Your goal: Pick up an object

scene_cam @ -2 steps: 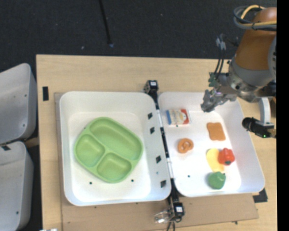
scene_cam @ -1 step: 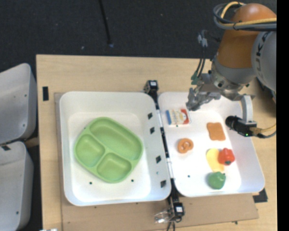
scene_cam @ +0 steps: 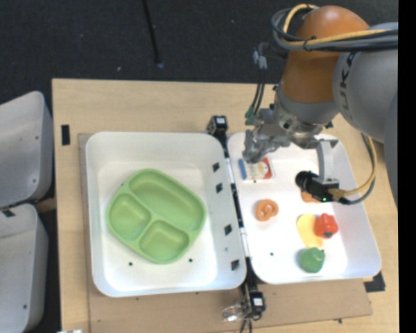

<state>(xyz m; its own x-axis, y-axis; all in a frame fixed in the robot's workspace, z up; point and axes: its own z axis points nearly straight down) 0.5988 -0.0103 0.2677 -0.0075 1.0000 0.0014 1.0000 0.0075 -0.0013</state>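
Observation:
My gripper (scene_cam: pixel 254 155) hangs over the far left corner of the right bin (scene_cam: pixel 353 255), directly above a small red, white and blue packet (scene_cam: pixel 262 170). The packet lies flat on the bin floor, with its upper left part hidden by the gripper. An orange ring (scene_cam: pixel 266 209) lies just in front of the packet. Toward the near right are a red pepper (scene_cam: pixel 325 225) resting against a yellow piece (scene_cam: pixel 306 229), and a green pepper (scene_cam: pixel 310 259). An orange item (scene_cam: pixel 308 197) is partly hidden by a black cable fitting.
The left bin (scene_cam: pixel 97 255) holds a green divided plate (scene_cam: pixel 156 215). A ridge with black clips (scene_cam: pixel 232 207) separates the two bins. The arm's orange band (scene_cam: pixel 319 47) and grey body loom over the right bin's far side.

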